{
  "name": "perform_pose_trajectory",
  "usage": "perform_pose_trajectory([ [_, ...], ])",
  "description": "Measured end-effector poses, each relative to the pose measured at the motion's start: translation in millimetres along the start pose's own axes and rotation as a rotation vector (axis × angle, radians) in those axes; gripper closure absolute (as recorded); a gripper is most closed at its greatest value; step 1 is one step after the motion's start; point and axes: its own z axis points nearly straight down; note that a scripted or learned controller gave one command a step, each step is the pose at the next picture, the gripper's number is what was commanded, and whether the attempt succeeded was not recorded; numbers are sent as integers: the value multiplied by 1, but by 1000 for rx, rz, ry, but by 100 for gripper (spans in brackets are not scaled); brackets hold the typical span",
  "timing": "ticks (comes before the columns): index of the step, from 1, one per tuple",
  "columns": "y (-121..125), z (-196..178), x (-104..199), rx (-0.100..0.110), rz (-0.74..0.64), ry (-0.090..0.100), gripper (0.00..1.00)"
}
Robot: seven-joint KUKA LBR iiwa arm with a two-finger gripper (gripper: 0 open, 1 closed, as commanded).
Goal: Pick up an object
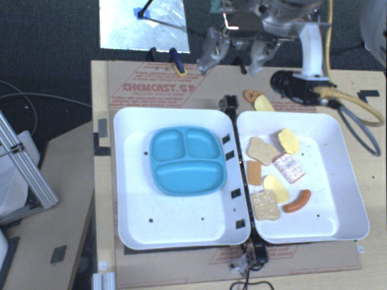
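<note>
My gripper [233,54] hangs high over the bench's far edge, above the gap between the two bins, open with nothing between its fingers. The right bin [344,162] holds several toy foods: a slice of toast [262,151], a yellow chip [289,141], a red-and-white packet [289,167], an orange block [254,173], a yellow wedge [277,188], a cracker [265,205] and a sausage [297,201]. All lie well below and nearer than the gripper.
The left bin [133,180] holds a blue divided plate [186,161]. Behind the right bin a yellow piece [263,104] and an orange piece [250,95] lie on the bench. Black and yellow cables [338,98] run at the back right.
</note>
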Motion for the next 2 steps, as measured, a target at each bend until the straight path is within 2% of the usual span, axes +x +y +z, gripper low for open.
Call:
perform_pose_trajectory([
  [1, -71, 0, 70, 1, 3, -1, 0],
  [2, -69, 108, 16, 10, 21, -9, 0],
])
